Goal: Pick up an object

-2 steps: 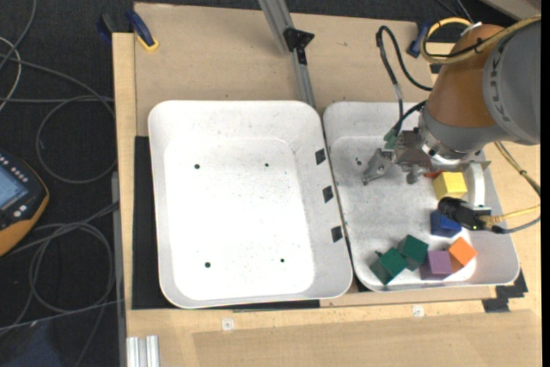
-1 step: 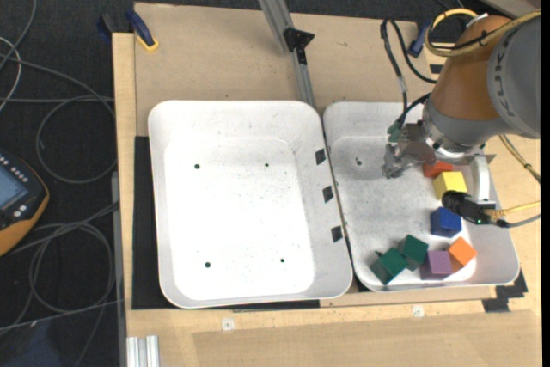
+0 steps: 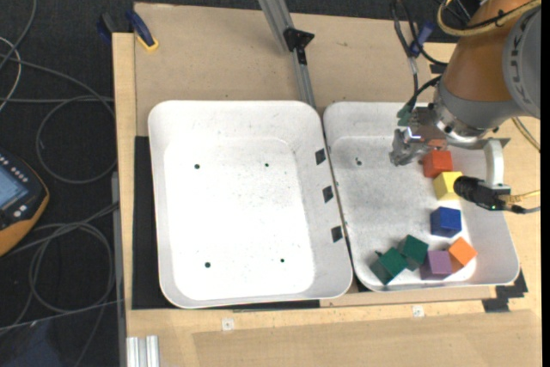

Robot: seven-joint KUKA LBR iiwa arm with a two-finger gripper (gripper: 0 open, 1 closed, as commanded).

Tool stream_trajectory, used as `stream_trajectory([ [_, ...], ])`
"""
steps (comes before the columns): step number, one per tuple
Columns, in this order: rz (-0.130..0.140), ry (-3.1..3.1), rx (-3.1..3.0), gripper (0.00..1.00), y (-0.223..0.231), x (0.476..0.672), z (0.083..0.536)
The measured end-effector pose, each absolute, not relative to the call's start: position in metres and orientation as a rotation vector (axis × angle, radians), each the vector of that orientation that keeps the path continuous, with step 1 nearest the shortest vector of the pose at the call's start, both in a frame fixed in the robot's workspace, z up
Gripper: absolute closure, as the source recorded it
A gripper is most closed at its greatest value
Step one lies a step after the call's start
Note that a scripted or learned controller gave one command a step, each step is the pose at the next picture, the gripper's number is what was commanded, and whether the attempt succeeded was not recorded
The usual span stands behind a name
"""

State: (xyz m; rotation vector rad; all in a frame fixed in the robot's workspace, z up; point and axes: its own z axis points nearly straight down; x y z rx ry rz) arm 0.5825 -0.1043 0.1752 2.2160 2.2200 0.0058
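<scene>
At the near edge of the right bin (image 3: 361, 211), closest to the camera, a cluster of blocks is sitting: two dark green blocks (image 3: 401, 258) touching each other, a purple block (image 3: 439, 263) just beside them, and an orange block (image 3: 462, 251) leaning against the purple one. A blue block (image 3: 445, 221) is lying a little farther back, with a yellow block (image 3: 447, 183) beyond it and a red-orange block (image 3: 439, 162) touching the yellow one's far side. The gripper (image 3: 404, 149) is hanging over the far part of the right bin, just left of the red-orange block; whether its fingers are apart or together I cannot tell, and nothing is showing between them. The arm (image 3: 481, 73) is reaching in from the right. The left bin (image 3: 232, 202) is lying beside the right one on the bench (image 3: 215, 47).
</scene>
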Motion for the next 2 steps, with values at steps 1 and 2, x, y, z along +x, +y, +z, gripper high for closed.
stream_trajectory([
  [1, 0.008, 2.220, 2.214, 1.00, -0.094, 0.587, 0.230],
  [2, 0.007, 2.218, 2.216, 1.00, -0.098, 0.587, 0.275],
])
